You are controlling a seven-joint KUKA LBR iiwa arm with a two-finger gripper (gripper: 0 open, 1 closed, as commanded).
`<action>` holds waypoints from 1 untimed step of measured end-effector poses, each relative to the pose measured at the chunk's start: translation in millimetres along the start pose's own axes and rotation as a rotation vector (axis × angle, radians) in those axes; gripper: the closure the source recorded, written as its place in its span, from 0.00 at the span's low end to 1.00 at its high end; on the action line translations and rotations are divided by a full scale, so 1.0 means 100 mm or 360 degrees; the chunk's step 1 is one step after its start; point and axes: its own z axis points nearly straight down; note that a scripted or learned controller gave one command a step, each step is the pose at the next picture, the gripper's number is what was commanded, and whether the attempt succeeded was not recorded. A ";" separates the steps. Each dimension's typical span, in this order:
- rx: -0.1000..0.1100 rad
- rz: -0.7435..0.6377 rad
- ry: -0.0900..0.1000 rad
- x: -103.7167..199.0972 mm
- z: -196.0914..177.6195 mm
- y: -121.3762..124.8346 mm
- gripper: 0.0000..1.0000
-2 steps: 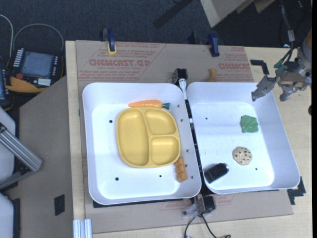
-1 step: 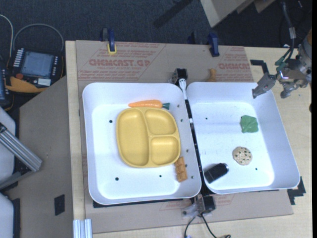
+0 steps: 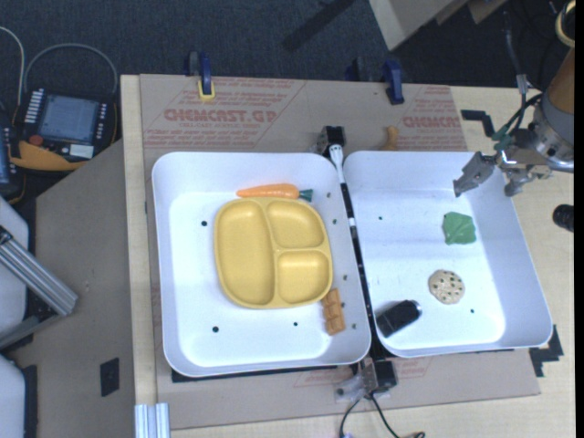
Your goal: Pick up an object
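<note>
Black block (image 3: 398,317) low; end effector (image 3: 497,173) spread open, empty

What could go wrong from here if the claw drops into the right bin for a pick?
1. The claw hangs near the right bin's far rim, so a straight descent might clip that wall.
2. The green piece, the nearest object, looks soft and lumpy and could slip from a pinch.
3. The cookie lies flat, and the black object sits against the near left wall, both awkward to grip.

Lighting was bright and even from above — the white bins (image 3: 182,245) glared slightly, shadows stayed soft, and focus was mildly fuzzy throughout.
</note>
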 end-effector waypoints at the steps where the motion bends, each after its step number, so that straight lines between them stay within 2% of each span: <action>1: 0.0003 -0.0004 0.0002 0.07 0.55 0.07 0.00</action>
